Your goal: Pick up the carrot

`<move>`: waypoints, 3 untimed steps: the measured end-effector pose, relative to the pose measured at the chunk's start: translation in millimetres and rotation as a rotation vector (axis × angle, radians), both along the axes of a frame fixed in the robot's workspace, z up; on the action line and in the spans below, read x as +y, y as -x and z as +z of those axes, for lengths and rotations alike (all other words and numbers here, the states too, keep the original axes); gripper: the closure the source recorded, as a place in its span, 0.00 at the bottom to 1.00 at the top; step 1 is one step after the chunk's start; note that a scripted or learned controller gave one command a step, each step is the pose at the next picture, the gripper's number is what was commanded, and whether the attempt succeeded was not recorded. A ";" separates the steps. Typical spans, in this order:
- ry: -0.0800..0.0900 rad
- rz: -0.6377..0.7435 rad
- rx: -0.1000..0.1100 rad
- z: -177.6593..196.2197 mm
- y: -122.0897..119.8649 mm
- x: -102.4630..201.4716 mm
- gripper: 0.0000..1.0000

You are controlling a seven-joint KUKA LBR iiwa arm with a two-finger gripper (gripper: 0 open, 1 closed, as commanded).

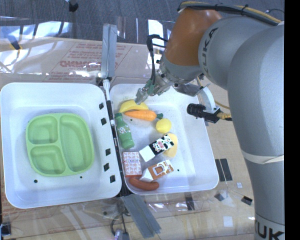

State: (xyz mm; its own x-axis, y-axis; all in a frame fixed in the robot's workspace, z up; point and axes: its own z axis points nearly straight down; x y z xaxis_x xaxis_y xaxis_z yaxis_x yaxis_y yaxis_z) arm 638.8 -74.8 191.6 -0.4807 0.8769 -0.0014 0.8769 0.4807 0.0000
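The orange carrot (140, 115) lies on its side near the back of the right bin (200, 154), its green end pointing right. A yellow banana (130, 105) rests just behind it. My gripper (145, 93) hovers just above the banana and the carrot's left half, fingertips pointing down and left. I see nothing between its fingers.
Also in the right bin: a green bottle (123, 131), a lemon (163, 125), a cow-print carton (161, 146), a small red-and-white box (132, 163), an orange carton (160, 169) and a sausage (144, 185). The left bin (12, 134) holds a green divided plate (60, 144).
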 end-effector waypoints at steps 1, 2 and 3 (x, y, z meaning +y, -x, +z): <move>0.000 0.000 0.001 -0.5 0.2 -0.1 0.00; -0.001 -0.224 0.004 -44.7 44.7 -50.5 0.00; -0.001 -0.219 0.003 -101.8 -9.1 -34.9 0.00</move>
State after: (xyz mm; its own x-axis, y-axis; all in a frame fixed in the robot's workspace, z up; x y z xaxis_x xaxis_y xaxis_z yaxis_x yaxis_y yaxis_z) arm 647.8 -109.7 89.8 -0.2785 0.9604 0.0005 0.9604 0.2785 -0.0019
